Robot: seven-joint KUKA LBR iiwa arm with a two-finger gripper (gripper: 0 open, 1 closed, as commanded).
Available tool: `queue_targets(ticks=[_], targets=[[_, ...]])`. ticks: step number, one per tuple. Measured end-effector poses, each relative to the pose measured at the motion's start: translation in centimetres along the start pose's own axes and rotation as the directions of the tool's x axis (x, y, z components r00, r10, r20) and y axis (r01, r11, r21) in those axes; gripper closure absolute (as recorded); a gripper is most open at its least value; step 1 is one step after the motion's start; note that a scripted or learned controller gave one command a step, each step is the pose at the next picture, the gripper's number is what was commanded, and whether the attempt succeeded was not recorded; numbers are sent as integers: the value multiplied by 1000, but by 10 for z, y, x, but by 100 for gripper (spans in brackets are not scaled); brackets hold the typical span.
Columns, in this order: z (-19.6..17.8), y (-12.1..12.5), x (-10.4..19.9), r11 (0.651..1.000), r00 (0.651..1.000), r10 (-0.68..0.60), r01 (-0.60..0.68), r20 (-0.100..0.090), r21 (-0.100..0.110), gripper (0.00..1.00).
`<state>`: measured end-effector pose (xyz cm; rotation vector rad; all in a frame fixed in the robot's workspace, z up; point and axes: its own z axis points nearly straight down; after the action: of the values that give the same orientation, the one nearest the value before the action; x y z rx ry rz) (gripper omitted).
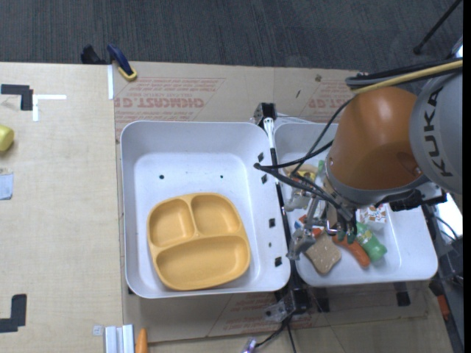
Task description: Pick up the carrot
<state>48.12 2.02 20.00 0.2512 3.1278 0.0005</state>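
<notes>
A: Camera view from above. Where is the carrot?

B: The carrot [358, 252] lies in the right bin [412, 267], near its front edge, orange with a green top [374, 247] pointing right. A slice of toast [324, 257] sits just to its left, and a small printed box [374, 215] lies just behind it.

A: And the arm?

B: The arm [383, 142] reaches in from the right and hangs over that bin, likely so it can come down on the food. Its gripper [313, 223] is low over the bin's left part, beside the toast. I cannot tell how it is set, and nothing shows as held.

A: The left bin?

B: The left bin [140, 219] holds a yellow divided plate [199, 240], well apart from the carrot.
</notes>
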Motion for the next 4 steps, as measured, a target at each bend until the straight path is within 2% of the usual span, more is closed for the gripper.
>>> queue_targets(ticks=[1,2,3,4], targets=[[63,85,17,999,999,49,-49,-4,1,0],[108,99,-38,999,999,35,-35,-2,0,0],[97,99,-38,999,999,32,-32,-4,1,100],[64,108,-51,905,905,426,-426,-6,7,100]])
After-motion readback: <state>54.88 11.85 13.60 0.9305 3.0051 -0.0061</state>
